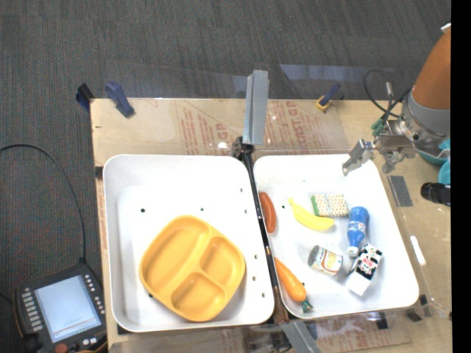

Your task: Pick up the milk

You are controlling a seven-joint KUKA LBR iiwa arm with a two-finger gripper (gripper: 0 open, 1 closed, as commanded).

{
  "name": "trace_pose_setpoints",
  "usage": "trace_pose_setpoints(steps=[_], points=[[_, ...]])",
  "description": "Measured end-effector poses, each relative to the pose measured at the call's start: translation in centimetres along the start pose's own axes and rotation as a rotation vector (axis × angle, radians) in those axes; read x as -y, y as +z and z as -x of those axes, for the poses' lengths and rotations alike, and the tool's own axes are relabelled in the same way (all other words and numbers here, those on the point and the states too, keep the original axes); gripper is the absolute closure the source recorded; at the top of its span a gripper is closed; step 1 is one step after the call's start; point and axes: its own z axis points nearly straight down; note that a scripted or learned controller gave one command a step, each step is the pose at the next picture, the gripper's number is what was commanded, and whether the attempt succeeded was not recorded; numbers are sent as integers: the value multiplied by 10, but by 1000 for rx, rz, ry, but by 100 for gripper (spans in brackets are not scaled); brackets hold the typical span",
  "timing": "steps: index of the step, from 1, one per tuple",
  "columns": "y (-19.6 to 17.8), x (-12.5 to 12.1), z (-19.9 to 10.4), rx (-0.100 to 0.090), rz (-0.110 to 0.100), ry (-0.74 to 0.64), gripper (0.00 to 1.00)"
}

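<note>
- You had the milk, a small white toy carton with black cow patches (365,268), lying tilted on its side in the lower right of the frame, near the lower right corner of the right-hand shallow white bin (397,219).
- Just to its left lay a small grey can with an orange label (324,259), and a blue plastic bottle (357,226) sat just above it, its lower end close to the carton's top; you would have had little room on those two sides.
- Judging by its look, the carton was a light, stiff, hollow play-food piece with smooth sides, likely a bit slippery; you would have done best to close across its two flat long faces near the middle, not on the peaked end.
- The arm's two-finger gripper (362,155) hung at the upper right of the frame, over the bin's far rim, well apart from the carton; its jaws looked spread and had nothing between them.
- You could read no brand on the carton; only the cow pattern showed.
- Red printing on the brown board (294,127) of the surface above the bins was too faint and inverted to read.
</note>
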Motion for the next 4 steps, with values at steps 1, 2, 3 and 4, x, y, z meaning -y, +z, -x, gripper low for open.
trace_pose_setpoints(steps=[1, 2, 3, 4], points=[[49, 49, 34, -1, -2, 214, 0], [114, 88, 27, -2, -3, 244, 0], [161, 149, 28, -2, -1, -64, 0], [150, 145, 29, 0, 9, -59, 100]])
